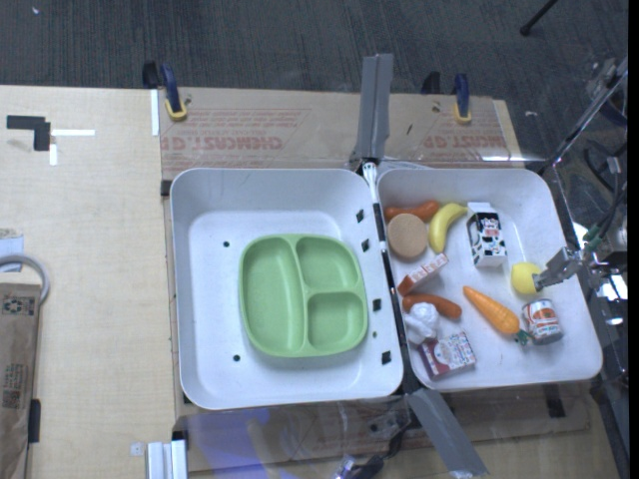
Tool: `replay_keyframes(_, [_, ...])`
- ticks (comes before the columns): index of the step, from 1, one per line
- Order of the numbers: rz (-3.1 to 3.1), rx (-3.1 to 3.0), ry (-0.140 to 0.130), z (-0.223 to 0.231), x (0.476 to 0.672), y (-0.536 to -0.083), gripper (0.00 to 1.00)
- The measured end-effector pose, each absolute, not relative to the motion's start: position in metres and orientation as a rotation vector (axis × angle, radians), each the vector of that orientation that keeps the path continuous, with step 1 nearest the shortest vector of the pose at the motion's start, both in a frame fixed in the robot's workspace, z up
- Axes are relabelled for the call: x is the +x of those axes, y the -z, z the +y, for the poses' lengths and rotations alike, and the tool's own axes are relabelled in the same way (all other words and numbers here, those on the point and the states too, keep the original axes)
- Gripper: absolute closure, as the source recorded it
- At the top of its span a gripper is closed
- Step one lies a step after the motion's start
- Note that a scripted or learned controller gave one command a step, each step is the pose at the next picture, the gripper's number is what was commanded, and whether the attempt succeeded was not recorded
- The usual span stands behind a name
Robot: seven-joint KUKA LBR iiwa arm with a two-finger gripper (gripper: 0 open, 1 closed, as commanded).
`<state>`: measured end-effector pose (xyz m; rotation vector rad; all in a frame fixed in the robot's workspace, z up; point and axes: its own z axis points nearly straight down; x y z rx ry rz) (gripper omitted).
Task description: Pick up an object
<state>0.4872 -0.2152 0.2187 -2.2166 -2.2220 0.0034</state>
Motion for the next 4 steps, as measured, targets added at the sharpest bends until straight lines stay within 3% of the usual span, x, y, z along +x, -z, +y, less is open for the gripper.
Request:
replay_keyframes(1, [-2.393, -2.034, -0.001, -0.200, 0.478, -0.198, 0.00])
replay_keyframes(2, [-2.669, -1.651, 0.004, -0.174, 0.478, -0.091, 0.00])
replay_keyframes(3, [-2.666, -1.657, 0.003, -0.175, 0.478, -0.100, 1.00])
replay_keyframes(4, [-2.610, -1.748, -0.001, -0.108, 0.515, -0.211, 1.00])
